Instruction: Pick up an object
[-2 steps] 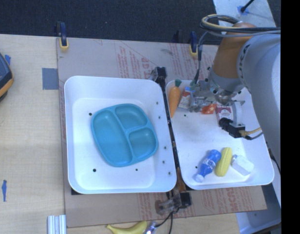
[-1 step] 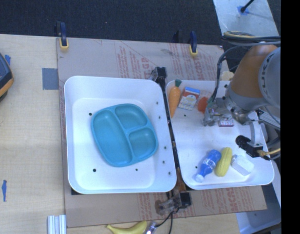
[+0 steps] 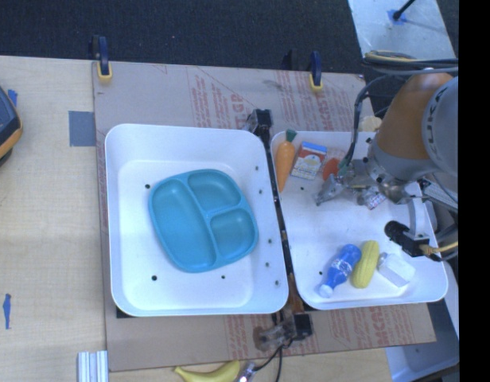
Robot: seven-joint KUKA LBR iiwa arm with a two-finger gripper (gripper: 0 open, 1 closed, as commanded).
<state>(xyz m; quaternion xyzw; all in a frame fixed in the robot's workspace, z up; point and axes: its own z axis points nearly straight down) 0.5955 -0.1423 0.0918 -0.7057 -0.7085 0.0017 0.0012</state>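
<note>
We position the gripper (image 3: 334,188) in the right bin (image 3: 309,289); finger state cannot be told. We recommend centring squarely over the small carton (image 3: 310,161) before descending.

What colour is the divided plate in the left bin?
Light blue all over; the divided plate shows clearly in the camera view, lying in the left bin.

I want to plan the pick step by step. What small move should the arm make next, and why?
Probably lower the claw a little toward the small carton, or choose another nearby target. The claw sits in the right bin near the carton and the carrot, with nothing seen between its fingers. The blue bottle and corn cob lie farther away.
</note>
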